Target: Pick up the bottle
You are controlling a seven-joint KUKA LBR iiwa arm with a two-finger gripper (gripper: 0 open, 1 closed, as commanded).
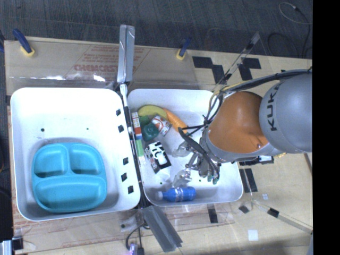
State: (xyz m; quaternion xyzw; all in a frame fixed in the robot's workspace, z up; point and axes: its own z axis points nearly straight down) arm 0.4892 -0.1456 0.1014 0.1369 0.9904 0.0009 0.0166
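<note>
My pincer (187, 175) hangs just above the blue bottle (178, 194) lying near the right bin's (234, 195) front wall; whether it's open I cannot tell.

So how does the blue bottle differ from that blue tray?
The small blue plastic bottle lies on its side in the right white bin; the light blue compartment tray sits flat in the left white bin. The bottle is darker and far smaller. Both are blue.
</note>
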